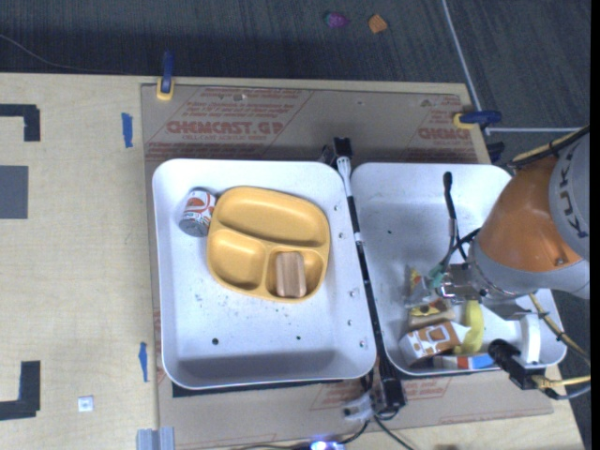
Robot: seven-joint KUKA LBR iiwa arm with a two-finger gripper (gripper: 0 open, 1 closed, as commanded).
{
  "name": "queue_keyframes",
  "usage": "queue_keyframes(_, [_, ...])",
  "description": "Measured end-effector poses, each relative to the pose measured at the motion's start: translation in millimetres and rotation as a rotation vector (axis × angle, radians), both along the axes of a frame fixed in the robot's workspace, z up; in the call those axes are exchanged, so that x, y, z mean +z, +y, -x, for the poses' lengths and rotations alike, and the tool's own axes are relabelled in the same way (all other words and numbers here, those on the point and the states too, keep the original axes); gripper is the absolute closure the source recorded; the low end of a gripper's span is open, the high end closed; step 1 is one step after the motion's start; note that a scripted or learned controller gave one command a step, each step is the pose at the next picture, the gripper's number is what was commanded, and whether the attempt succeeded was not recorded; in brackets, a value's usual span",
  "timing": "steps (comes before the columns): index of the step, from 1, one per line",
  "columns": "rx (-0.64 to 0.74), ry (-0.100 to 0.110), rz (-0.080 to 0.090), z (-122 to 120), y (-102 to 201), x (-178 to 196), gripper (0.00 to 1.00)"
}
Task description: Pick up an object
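Over the right bin [394, 204], the arm [530, 232] is hanging low, its gripper [448, 287] sitting just above a heap of small packets [441, 331] crowded into the near corner; likely chosen because pickable things are bunching there. Whether the gripper is spread or pinching anything, I cannot tell. Near wall and clutter are leaving little side room; open floor is lying toward the far end. Left bin [187, 336] is holding a yellow tray [258, 228] with a can [196, 212] touching its edge.

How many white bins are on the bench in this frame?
2. The left bin holds a yellow tray and a can; the right bin sits beside it, under the arm.
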State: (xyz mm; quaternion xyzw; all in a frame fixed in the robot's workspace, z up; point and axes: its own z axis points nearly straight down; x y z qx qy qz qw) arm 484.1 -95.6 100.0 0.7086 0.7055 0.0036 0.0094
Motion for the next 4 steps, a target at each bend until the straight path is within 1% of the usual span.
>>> queue_keyframes(1, [0.005,0.017,-0.009,4,91,85,1.0])
queue_keyframes(2, [0.006,0.014,-0.007,3,89,101,1.0])
queue_keyframes(3, [0.004,0.02,-0.009,5,77,84,1.0])
queue_keyframes(4, [0.006,0.014,-0.008,4,119,110,1.0])
